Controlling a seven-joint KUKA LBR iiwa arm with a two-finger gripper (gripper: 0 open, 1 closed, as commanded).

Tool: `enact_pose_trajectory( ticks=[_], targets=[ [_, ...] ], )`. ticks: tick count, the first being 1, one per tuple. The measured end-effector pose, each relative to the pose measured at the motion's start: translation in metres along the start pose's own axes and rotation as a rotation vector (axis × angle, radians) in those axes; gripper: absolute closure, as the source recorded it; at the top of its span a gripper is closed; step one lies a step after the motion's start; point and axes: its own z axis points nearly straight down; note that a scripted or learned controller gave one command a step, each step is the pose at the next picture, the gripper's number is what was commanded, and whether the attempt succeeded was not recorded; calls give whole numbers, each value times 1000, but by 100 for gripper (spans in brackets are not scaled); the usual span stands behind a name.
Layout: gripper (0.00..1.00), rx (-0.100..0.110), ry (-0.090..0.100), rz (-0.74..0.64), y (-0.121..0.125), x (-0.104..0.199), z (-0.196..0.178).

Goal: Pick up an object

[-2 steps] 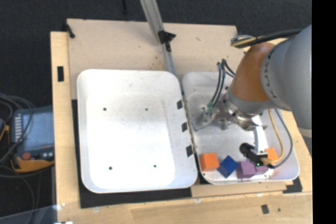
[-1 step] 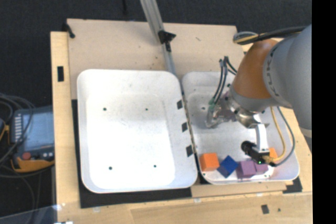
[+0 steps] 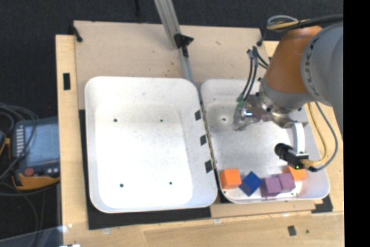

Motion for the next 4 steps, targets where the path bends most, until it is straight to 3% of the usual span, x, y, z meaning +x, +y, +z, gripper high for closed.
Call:
enact_pose_trajectory(
  ticks=[1,4],
  targets=[
    [100,1,0,0,2,-1,-44],
    [100,6,2,-3,35,130,-54]
  ],
)
